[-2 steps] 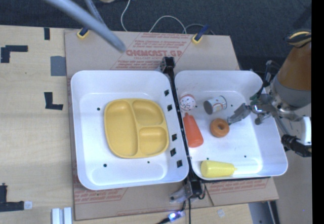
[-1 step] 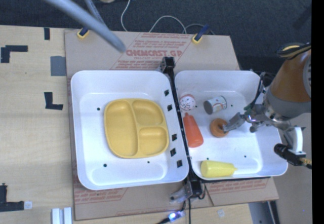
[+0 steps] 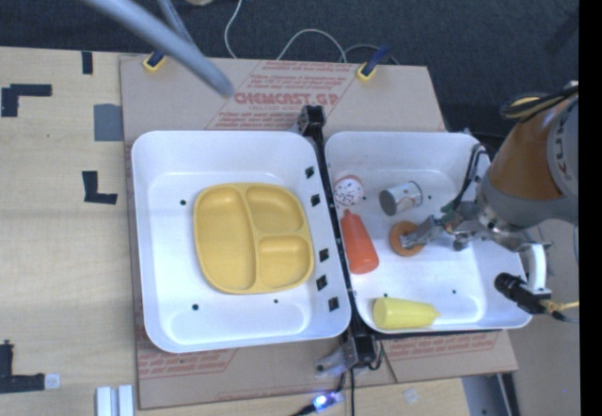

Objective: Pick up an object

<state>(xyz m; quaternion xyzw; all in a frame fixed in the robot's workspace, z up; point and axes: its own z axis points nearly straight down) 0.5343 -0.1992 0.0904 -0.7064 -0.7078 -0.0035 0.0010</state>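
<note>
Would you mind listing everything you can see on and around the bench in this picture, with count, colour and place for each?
Bins: two, white, side by side on the cardboard.
Divided plate: one, yellow, middle of the left bin.
Carrot-shaped piece: one, orange, right bin beside the divider.
Lemon-shaped piece: one, yellow, near edge of the right bin.
Small cylinder: one, grey, far half of the right bin.
Round disc: one, white with red marks, right bin near the divider.
Ring-shaped piece: one, orange-brown, middle of the right bin, at the gripper's tip.
Cardboard sheet: one, brown with red lettering, under the bins.
Gripper: one, dark grey, low in the right bin.
Arm: one, grey with orange band, right side.
</note>
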